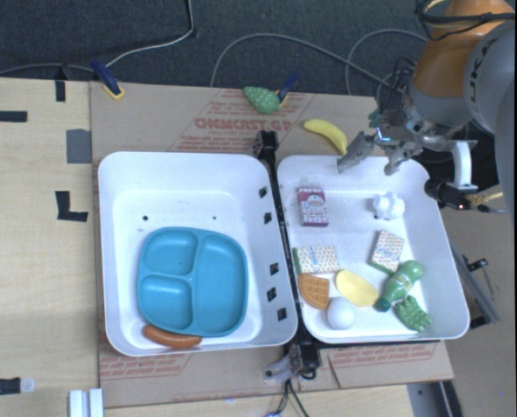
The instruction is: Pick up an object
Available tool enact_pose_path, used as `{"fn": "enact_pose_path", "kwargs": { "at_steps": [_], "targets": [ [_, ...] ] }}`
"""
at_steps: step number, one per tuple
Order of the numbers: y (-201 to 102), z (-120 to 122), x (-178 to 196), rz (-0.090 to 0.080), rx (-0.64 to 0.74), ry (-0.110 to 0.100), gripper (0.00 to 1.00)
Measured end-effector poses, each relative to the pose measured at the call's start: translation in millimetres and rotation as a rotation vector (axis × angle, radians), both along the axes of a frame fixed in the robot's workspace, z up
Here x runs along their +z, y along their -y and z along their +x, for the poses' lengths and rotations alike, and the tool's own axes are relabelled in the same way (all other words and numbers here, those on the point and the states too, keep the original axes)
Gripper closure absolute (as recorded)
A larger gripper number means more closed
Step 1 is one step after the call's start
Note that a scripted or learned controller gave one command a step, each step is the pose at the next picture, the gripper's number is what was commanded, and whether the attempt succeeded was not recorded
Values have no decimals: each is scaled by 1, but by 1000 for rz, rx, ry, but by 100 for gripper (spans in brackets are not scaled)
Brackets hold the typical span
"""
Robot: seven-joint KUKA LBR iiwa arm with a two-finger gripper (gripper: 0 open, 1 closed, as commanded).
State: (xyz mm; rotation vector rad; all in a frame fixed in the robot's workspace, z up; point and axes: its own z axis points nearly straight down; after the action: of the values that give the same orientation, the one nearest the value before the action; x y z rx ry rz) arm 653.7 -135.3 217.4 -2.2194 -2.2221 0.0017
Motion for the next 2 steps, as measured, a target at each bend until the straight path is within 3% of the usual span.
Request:
{"fn": "enact_pose_path", "kwargs": {
  "at_steps": [1, 2],
  "targets": [
    [-33, -120, -59, 1, -1, -3, 0],
    [-40, -75, -111, 1, 0, -1, 0]
  ]
}}
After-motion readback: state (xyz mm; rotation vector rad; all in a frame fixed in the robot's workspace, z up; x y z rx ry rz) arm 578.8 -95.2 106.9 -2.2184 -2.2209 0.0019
